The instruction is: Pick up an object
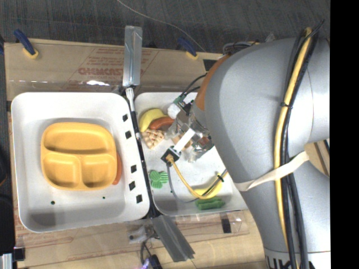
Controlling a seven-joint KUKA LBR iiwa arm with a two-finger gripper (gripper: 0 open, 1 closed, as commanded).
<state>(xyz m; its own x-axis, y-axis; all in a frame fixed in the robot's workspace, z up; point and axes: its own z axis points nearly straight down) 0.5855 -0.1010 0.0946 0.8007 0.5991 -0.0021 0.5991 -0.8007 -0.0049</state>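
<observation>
My gripper (192, 143) hangs low over the middle of the right bin (185, 203), under the bulk of the grey arm. Just to its left, at the bin's upper left, lie a yellow rounded piece (150, 118), an orange-red piece (163, 122) and a beige knobbly piece (152, 138), packed close together. A small light green item (159, 178) rests by the bin's left wall. A darker green item (209, 204) lies near the front edge. The arm hides the right part of this bin.
The left bin (33, 206) holds a yellow divided tray (79, 154) with an orange edge on its right side. A metal bar (132, 55) runs along the divide between the bins. Blue clamps (26, 42) hold the cardboard at the back.
</observation>
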